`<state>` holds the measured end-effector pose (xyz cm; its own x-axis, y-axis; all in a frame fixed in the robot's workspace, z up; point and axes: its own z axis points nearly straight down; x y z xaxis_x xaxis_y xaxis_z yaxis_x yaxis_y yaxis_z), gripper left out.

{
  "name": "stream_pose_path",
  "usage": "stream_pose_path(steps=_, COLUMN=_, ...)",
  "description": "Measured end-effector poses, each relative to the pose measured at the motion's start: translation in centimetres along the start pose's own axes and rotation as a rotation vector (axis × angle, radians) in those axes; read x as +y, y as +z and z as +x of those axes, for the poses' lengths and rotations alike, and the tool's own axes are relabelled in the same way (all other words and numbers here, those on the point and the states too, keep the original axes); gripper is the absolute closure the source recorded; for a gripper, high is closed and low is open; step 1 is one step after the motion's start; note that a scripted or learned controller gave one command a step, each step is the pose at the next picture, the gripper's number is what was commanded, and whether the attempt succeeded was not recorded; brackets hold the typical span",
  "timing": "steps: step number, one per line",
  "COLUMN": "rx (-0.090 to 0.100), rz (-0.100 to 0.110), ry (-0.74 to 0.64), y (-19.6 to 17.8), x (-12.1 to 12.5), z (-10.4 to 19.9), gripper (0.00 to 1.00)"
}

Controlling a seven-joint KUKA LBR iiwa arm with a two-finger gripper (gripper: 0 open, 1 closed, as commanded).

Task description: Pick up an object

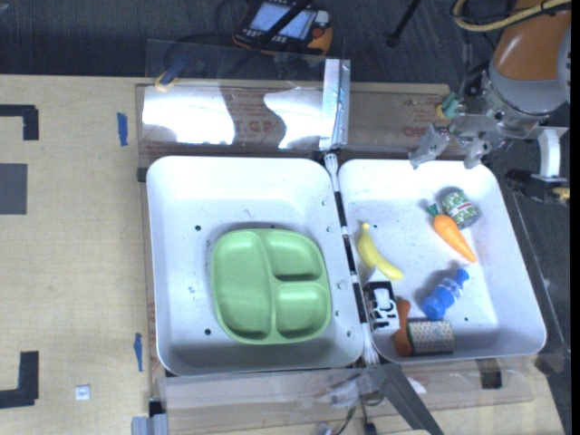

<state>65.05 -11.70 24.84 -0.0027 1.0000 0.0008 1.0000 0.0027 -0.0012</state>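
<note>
The right bin (399, 184) holds a yellow banana (375, 254), an orange carrot (453, 235), a small green and white can (459, 206), a blue bottle (444, 294), a black and white card (381, 304) and a brown-grey cylinder (424, 336). My gripper (450, 148) hovers above the bin's far edge, up and back from the can and carrot. Its two fingers are spread apart with nothing between them.
The left bin (181, 198) holds a green divided plate (271, 284). A metal divider (333, 107) and a clear panel stand behind the bins. A handheld pendant (281, 24) lies on the floor beyond. Wooden bench top extends to the left.
</note>
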Motion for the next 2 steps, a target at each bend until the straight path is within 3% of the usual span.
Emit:
stream_pose_path(steps=1, rx=-0.002, rz=-0.003, ry=0.063, y=11.3, x=-1.9, z=-7.1, gripper=0.00)
stream_pose_path(steps=2, rx=-0.002, rz=-0.004, ry=-0.036, y=-3.6, x=-0.9, z=-10.2, gripper=0.00)
